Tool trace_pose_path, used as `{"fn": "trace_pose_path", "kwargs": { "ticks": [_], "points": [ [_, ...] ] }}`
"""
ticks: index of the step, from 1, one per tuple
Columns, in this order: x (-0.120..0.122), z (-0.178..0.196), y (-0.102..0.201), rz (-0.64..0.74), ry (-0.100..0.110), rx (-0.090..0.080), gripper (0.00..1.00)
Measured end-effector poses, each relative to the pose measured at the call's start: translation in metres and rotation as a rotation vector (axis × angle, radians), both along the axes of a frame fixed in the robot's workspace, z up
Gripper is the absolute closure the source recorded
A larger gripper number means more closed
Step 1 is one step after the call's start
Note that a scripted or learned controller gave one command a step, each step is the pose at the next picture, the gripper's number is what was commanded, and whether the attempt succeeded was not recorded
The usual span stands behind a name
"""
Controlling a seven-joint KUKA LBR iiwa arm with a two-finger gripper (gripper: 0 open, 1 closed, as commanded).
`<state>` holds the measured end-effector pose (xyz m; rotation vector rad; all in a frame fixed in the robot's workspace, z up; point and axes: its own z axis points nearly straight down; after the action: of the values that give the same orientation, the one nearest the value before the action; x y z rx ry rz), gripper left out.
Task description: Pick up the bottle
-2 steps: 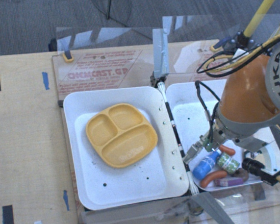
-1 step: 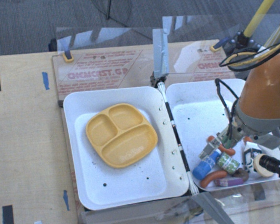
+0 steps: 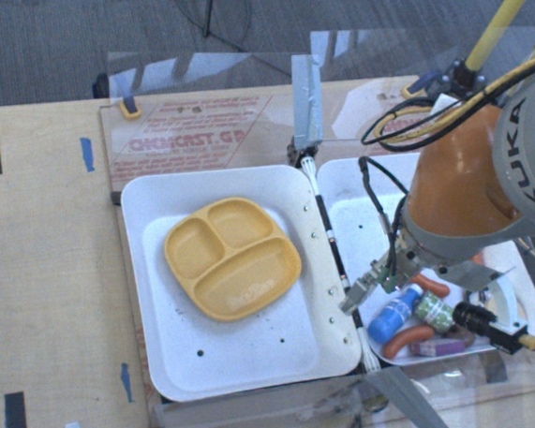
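Hand (image 3: 369, 286) seemingly just beside bottle (image 3: 396, 314)

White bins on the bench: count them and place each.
2. The left white bin holds a yellow divided plastic plate; the right white bin sits beside it, partly under the arm.

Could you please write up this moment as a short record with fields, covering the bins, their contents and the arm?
left bin: holds a yellow divided plate, lying flat
right bin: holds a blue bottle, two red sausage-shaped items, a green-labelled item, a purple item
bottle state: lying on its side near the bin's front, among the other items
arm: reaches in over the right bin
end effector: low over the right bin, just beside the bottle; fingers unclear
task status: bottle not yet lifted
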<state>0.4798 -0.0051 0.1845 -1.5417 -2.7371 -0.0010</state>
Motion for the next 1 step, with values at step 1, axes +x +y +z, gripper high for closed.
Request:
{"fn": "trace_pose_path", "kwargs": {
  "ticks": [1],
  "points": [
    [-0.0002,0.0,-0.0332,0.012,-0.001,0.0,0.0]
  ]
}}
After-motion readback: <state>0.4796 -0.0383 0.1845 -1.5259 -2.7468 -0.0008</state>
